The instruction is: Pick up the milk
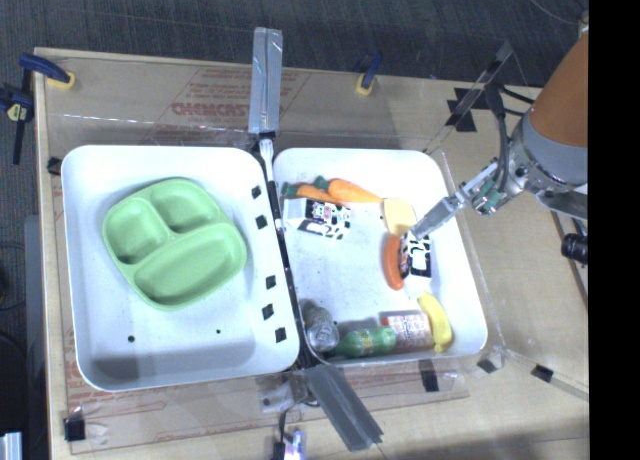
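The milk carton [325, 218], cow-patterned, lies on the floor of the right bin [460, 248], toward its far left, beside a carrot [350, 190]. The tool [432, 216] hangs over the bin's right side near another black-and-white carton [416, 255]; its grip cannot be told. By my judgement nothing is lifted, so the whole pick remains.

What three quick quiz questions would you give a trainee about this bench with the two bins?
1. True or false: the green divided plate lies in the left bin.
2. Which of these lies nearest the gripper? A the grey can; B the yellow block; C the green bottle.
3. How many black-and-white patterned items lie in the right bin?

Key: 1 true. 2 B. 3 two: one near the carrots, one beside the orange sausage.
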You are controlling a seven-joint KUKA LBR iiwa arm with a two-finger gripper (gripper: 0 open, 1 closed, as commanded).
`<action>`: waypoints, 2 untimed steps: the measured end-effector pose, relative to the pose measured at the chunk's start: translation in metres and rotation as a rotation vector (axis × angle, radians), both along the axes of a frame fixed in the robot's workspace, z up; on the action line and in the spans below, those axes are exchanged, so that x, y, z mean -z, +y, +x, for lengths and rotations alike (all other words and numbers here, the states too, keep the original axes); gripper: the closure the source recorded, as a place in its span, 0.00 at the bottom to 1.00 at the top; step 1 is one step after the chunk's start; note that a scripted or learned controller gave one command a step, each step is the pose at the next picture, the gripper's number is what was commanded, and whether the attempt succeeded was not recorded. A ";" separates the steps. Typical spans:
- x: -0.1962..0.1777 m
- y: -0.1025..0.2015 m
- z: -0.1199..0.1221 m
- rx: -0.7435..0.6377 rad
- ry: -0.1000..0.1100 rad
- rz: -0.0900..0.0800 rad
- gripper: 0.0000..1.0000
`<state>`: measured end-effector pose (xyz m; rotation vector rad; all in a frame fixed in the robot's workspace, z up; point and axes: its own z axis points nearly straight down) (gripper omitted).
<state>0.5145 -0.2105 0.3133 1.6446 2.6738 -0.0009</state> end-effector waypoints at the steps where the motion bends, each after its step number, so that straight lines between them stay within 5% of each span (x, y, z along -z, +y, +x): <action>1: 0.082 0.000 -0.011 -0.015 0.004 0.002 0.00; 2: 0.068 0.000 0.012 -0.027 0.001 0.001 0.00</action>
